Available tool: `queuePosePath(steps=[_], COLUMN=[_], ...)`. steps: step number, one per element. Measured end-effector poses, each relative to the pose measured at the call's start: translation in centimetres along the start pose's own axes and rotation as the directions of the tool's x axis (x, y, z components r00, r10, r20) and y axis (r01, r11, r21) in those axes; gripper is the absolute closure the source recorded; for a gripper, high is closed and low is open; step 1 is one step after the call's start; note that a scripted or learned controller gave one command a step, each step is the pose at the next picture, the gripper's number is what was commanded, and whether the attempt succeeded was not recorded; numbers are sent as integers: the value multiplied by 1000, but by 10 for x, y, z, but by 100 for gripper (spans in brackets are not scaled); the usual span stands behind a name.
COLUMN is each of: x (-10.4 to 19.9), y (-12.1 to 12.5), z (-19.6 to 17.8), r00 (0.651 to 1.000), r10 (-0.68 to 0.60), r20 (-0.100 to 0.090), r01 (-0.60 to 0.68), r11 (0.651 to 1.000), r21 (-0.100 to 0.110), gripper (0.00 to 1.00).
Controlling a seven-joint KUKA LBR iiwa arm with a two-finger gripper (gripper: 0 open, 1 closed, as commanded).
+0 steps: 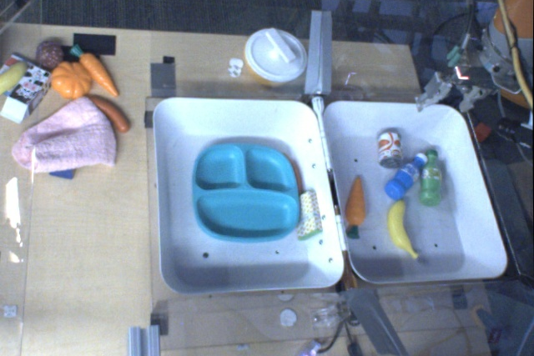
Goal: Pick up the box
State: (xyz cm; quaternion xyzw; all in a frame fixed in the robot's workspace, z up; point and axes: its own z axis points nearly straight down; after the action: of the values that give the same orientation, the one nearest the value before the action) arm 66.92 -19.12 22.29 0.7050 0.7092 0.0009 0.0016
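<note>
The box (309, 214) is small, pale green with a dotted pattern. It lies in the left bin (171, 263), against the right edge of a blue divided tray (246, 192). My gripper (449, 93) hovers over the far right corner of the right bin (484, 254), well away from the box. Its fingers are spread open with nothing between them.
The right bin holds a can (390, 147), a blue bottle (405, 177), a green bottle (430, 181), a banana (401, 228) and a carrot (356, 203). A white lidded bowl (276, 54) sits behind the bins. Toy food and a pink cloth (67, 137) lie on the bench at left.
</note>
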Motion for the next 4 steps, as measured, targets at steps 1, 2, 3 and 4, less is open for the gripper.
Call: queuePosePath(steps=[1,2,3,4], x=[67,110,86,63], y=[-9,1,-96,-80], z=[124,136,133,134], r00=[997,999,850,999], r10=[77,34,-527,-39], r20=[-1,-1,6,1], r01=[-77,-34,527,39], r11=[997,999,850,999], r21=[3,-2,-7,-8], gripper=[0,0,0,0])
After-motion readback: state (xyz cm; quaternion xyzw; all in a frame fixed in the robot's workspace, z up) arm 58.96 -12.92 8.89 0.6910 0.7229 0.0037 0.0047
